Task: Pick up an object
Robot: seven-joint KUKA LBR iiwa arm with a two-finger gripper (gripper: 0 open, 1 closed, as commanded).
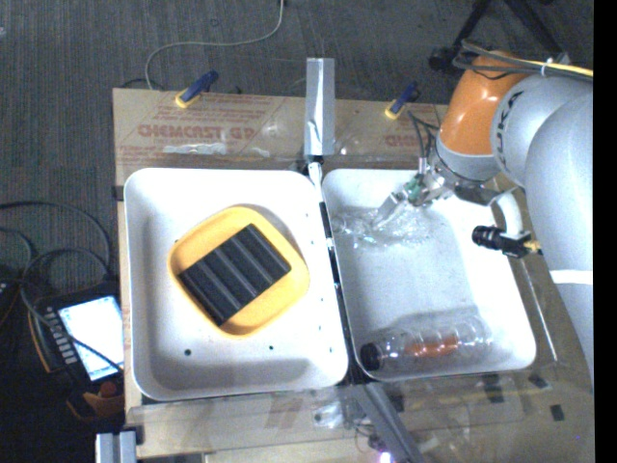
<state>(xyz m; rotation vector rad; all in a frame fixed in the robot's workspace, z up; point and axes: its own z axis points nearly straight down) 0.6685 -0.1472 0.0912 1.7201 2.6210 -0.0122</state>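
Your arm [554, 162] reaches into the right bin [501, 287], gripper [416, 191] low over a crumpled clear wrapper [386, 228]; whether it grips, you cannot tell. That thin film may slip free. Count two bins, one yellow tray [241, 268], one clear bottle [424, 345], one wrapper.
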